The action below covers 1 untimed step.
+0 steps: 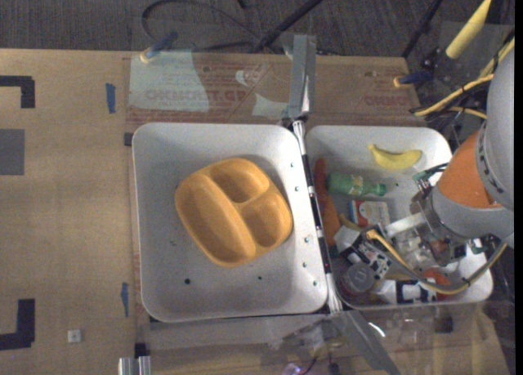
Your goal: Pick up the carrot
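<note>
The wooden surface carries two shallow white bins side by side. The left bin holds a yellow-orange divided plate with three compartments, lying near its middle and slightly turned. The right bin is crowded. The grey arm with its orange band reaches in from the right and hangs over the lower right part of that bin, with cables looping beneath it. The tool sits low among the clutter there; whether it is apart or together cannot be told, since the wrist and cables hide it. A yellow banana lies near the far wall of the right bin. A green bottle lies on its side just below the banana. The carrot, orange and slim, lies along the left wall of the right bin, running front to back, well apart from the tool. A round tin stands near the front wall among small packets
</note>
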Motion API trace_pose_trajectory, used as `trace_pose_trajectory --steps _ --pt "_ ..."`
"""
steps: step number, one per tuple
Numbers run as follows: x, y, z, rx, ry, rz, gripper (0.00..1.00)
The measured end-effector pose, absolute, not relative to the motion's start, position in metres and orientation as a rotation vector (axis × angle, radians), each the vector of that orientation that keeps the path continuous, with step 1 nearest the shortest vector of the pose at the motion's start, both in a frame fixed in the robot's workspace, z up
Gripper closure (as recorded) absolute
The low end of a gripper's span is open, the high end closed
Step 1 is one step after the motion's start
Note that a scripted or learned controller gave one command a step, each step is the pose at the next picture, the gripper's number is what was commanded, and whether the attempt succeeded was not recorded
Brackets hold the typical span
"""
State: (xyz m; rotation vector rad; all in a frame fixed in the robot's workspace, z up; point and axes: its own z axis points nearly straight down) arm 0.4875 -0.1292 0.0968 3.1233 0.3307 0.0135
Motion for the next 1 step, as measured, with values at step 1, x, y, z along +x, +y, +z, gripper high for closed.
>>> trace_pose_trajectory --steps 1 --pt "0.4797 -0.0852 0.2258 3.12 0.381 -0.003 1.0"
